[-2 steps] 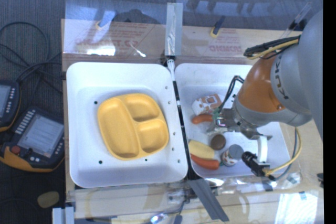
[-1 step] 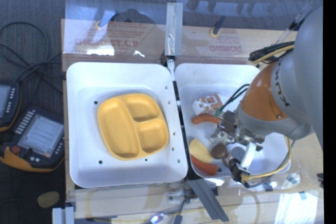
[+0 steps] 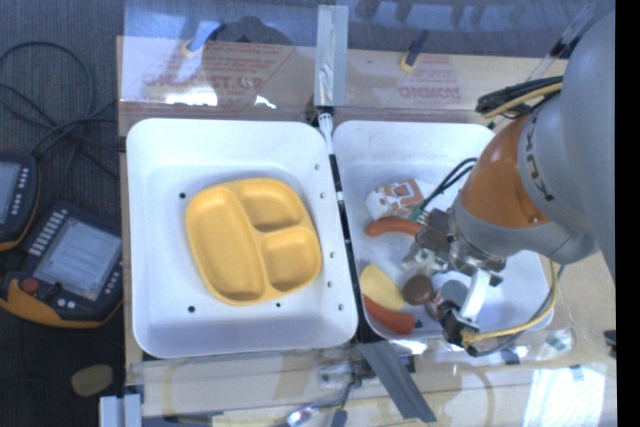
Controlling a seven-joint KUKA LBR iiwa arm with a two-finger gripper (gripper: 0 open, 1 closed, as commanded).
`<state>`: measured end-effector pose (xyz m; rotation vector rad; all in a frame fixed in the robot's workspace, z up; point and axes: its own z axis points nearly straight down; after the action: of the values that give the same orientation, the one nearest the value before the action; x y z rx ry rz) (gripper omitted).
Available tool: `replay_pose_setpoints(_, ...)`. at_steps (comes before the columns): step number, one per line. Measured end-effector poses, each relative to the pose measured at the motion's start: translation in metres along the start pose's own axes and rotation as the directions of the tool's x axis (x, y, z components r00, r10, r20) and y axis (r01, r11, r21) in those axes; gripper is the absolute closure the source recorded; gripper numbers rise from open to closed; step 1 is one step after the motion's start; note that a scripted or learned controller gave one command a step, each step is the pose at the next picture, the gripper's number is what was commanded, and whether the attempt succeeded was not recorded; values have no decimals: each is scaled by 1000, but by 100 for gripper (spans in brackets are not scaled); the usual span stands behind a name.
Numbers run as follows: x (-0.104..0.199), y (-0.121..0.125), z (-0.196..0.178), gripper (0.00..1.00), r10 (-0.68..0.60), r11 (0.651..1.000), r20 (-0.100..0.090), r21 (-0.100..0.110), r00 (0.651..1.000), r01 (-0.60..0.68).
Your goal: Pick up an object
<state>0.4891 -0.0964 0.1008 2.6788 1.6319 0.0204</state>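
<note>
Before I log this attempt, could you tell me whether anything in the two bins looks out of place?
Nothing stands out. The yellow divided tray lies flat in the left bin; small toy foods cluster in the right bin beside the gripper.

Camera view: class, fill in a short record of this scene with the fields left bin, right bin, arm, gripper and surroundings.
left bin: white bin holding a yellow divided tray, lying flat
right bin: white bin with a small white and orange packet, an orange sausage-shaped piece, a pale yellow piece and a red piece
arm: grey with orange band, over the right bin
gripper: gripper low among the right bin's items; holding anything cannot be told
surroundings: handheld controller on the floor, left of the bench
</note>
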Motion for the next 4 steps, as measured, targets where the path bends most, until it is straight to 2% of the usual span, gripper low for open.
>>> replay_pose_setpoints(1, 6, 22, -1, 100, 434, 901, 20, 8, 901, -434)
replay_pose_setpoints(2, 23, 50, -1, 100, 735, 678, 22, 0, 678, -735)
replay_pose_setpoints(3, 67, 62, -81, 100, 765, 644, 19, -2, 644, -765)
replay_pose_setpoints(4, 79, 150, -103, 100, 755, 656, 20, -2, 655, -755)
